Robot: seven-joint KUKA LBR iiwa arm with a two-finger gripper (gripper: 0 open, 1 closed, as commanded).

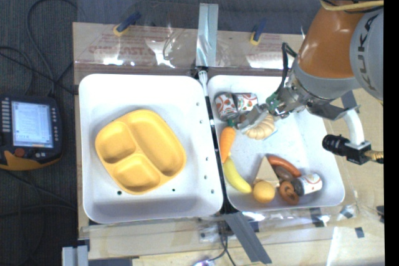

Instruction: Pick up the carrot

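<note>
The carrot (pixel 227 142) is orange and lies lengthwise against the left wall of the right bin (pixel 330 152), thick end toward the back. My gripper (pixel 251 117) reaches in from the right and hovers low just up and right of the carrot's top end. It sits between a printed can (pixel 234 104) and a tan croissant (pixel 262 128). Nothing shows held in it.
A yellow banana (pixel 236 176) lies just below the carrot. A yellow lemon (pixel 264 191), a red sausage (pixel 283 166) and a small brown and white item (pixel 299 187) crowd the bin's front. The left bin (pixel 93 196) holds a yellow divided plate (pixel 139 149).
</note>
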